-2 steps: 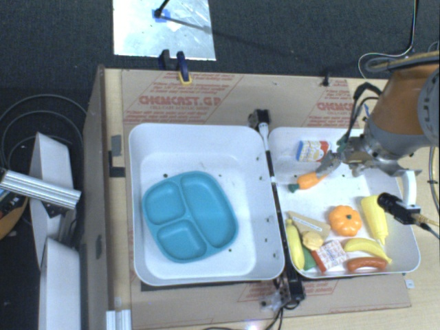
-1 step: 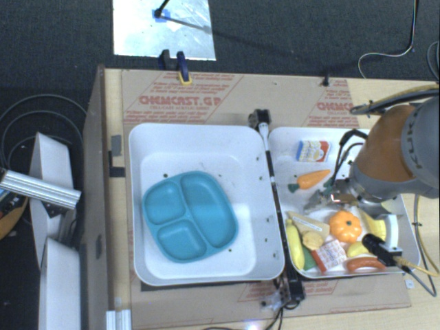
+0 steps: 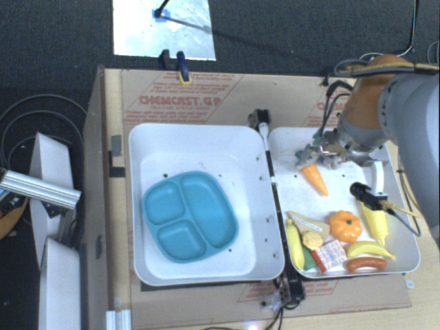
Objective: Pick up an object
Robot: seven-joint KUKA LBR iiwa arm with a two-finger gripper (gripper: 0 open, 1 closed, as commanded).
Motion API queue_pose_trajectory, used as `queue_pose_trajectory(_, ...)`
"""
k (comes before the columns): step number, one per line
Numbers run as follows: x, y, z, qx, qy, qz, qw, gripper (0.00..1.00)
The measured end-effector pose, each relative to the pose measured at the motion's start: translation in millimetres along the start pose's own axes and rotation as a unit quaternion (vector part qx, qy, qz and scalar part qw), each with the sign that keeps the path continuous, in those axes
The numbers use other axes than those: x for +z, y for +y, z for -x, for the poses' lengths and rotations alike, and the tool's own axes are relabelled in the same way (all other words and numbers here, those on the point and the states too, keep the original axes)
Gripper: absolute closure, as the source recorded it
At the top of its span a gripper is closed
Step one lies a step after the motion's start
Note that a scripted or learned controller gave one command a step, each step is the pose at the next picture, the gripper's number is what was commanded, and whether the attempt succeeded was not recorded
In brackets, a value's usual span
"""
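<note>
The tool (image 3: 317, 155) sits low over the carrot (image 3: 315, 178) near the tabletop's far right corner; its spread I cannot tell, and nothing looks lifted yet

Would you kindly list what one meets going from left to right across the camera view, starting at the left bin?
Blue divided plate → divider between the bins → carrot beneath the hand → orange pumpkin → yellow corn.
</note>
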State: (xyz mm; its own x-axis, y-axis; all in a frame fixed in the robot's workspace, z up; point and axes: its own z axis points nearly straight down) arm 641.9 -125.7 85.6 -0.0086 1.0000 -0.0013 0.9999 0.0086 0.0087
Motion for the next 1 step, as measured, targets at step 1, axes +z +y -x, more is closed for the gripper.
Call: queue_pose_trajectory(1, 1.1, -21.3, -21.6, 0.001, 0.001, -0.004, 1.0, 0.0)
